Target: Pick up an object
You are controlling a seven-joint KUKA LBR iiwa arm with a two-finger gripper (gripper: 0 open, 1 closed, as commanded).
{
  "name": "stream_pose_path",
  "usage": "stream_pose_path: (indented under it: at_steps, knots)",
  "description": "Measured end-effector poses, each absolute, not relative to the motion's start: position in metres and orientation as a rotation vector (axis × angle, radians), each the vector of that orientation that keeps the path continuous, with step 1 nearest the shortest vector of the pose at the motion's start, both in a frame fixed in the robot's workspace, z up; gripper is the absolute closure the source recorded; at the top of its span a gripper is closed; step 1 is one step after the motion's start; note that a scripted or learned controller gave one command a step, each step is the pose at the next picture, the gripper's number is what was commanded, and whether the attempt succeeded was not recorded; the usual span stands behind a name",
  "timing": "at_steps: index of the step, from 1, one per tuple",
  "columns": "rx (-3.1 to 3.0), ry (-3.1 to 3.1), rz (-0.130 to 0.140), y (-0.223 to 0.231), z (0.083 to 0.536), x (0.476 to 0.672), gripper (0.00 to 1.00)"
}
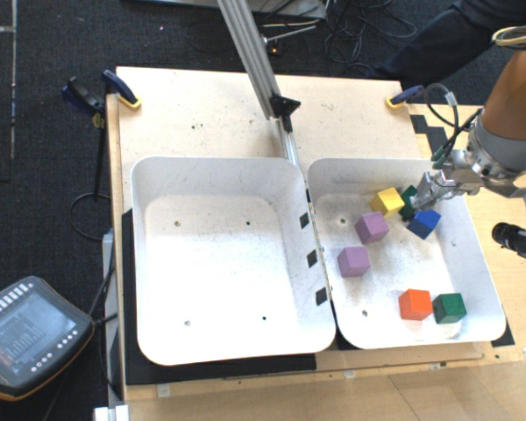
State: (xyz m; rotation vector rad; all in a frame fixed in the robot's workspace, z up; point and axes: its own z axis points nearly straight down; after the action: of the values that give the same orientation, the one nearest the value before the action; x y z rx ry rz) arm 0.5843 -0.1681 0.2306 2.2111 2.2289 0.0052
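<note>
A: What lies on the tabletop [210, 103]?

B: The left bin [158, 182], then the right bin [473, 261] with two purple cubes [371, 227], a yellow cube [388, 201], an orange cube [414, 304] and a green cube [450, 307].

A: And the claw [425, 202]?

B: Low at the bin's far right, just above a blue cube [423, 224], beside a dark green block [408, 202]. Whether it pinches anything, I cannot tell.

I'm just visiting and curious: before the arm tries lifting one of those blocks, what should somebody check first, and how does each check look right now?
1. Tool above the right bin: ok.
2. Tool close to a block: ok, it is at the blue block and a dark green block.
3. One block singled out: not ok, the yellow block crowds those two.
4. Block actually gripped: cannot tell.
5. Other blocks out of the way: ok, the orange block lies apart.
</note>
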Motion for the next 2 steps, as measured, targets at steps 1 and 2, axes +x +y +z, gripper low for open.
stream_pose_path:
  at_steps: [1,2]
  knots:
    - [2.211,2.229,0.005,-0.120,0.236,0.606,1.00]
    - [2.212,2.231,0.004,-0.060,0.242,0.612,1.00]
